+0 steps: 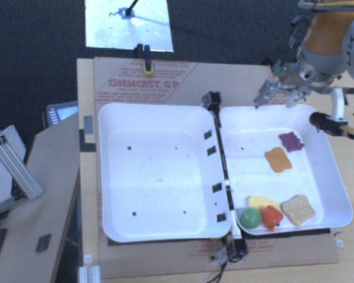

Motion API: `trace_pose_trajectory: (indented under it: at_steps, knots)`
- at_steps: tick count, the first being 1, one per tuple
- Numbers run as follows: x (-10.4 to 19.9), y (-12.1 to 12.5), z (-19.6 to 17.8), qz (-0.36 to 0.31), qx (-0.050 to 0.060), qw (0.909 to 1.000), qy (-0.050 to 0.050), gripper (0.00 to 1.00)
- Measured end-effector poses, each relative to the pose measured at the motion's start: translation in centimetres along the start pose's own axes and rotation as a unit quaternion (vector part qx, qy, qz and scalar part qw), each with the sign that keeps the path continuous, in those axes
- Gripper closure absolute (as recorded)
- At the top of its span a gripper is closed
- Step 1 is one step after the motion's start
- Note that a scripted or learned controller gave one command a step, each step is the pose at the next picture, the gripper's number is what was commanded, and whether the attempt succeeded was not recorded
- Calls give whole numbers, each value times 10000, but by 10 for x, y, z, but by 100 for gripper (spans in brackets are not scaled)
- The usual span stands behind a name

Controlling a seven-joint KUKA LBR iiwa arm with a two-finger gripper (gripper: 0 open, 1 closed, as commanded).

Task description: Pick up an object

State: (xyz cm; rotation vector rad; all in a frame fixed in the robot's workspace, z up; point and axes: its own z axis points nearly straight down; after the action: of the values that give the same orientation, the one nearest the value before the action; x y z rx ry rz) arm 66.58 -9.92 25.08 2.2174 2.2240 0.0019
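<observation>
your gripper (278, 94) hangs above the far rim of the right bin (336, 181), up at the back edge; its fingers (265, 93) look spread apart with nothing between them, so nothing is picked yet. everything you could take lies in that right bin: a purple piece (291, 141) and an orange piece (278, 159) toward the far right side, apart from each other; a toast slice (298, 209), a red piece (272, 217), a green ball (250, 218) and a yellow wedge (262, 202) crowded along the near edge. the left bin (156, 170) offers no target. for a clean try, i would go for the purple or orange piece; each has free room around it, and both are nearest the gripper; come straight down centred over one, keep the fingers wide until they straddle it, then close; the near cluster risks pinching two things or pushing them against the wall. the board (165, 78) under the bins reads "chemcast gp" in red, seen reversed; finer print beside it is too small to read.
</observation>
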Motion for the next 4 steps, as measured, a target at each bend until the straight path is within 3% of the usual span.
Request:
trace_pose_trajectory:
  at_steps: [1, 2, 3, 4]
  knots:
    - [0, 1, -12, -15, -21, 10000, -1, 100]
    - [36, 1, -184, -31, -105, 9999, -8, 100]
    - [44, 3, -293, -20, -76, 10000, -8, 100]
    - [11, 2, -176, 23, 52, 10000, -2, 100]
